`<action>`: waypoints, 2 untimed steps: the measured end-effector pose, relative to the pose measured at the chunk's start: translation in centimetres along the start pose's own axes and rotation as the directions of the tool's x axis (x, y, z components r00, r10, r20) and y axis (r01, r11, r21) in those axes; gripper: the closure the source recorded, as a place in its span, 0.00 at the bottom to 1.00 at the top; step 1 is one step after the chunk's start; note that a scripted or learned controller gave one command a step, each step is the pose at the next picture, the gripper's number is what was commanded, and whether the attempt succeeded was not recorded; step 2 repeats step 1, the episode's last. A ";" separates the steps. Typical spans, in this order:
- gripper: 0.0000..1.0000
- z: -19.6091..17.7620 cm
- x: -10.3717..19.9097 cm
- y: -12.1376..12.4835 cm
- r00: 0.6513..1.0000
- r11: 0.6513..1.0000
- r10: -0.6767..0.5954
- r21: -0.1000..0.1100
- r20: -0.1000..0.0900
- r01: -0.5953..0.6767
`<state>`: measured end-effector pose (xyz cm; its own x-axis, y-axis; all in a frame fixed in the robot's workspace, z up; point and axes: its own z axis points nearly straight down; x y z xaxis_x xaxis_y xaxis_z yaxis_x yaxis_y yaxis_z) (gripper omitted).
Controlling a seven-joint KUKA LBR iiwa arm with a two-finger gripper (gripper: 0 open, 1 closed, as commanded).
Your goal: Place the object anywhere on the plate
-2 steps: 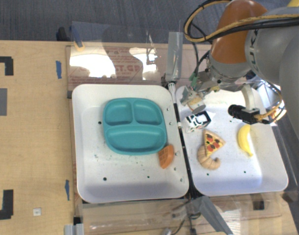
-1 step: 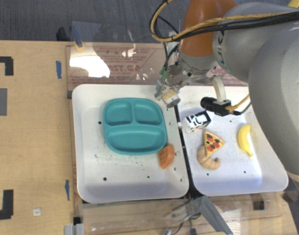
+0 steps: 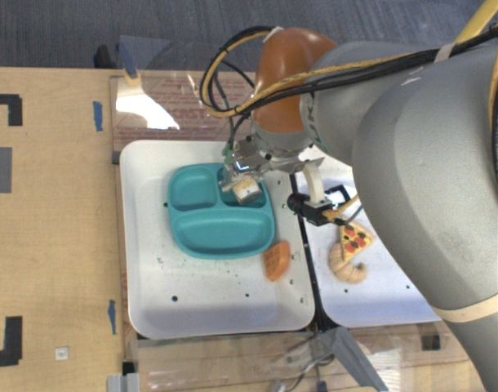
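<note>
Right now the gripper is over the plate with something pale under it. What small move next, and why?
Probably lower a touch and let go. The gripper hangs over the upper right compartment of the teal plate, with a small pale object at its tip, already inside the plate's rim. Whether the object is gripped or already resting there, I can't tell. The orange piece lies off the plate in the left bin.

No readable text, labels, brands or numbers anywhere. Checked the teal plate (image 3: 220, 219) under the fingers, both white bins (image 3: 151, 268), the toy food off to their right, the arm's grey shell and orange band, the cardboard bench: all unmarked. Black bracket marks and blue tape bits on the bench, far left of the fingers, carry no lettering.
</note>
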<state>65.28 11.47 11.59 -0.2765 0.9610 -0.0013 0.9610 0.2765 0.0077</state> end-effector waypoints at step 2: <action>0.00 0.2 0.0 -0.1 1.000 1.000 0.000 0.006 -0.001 0.000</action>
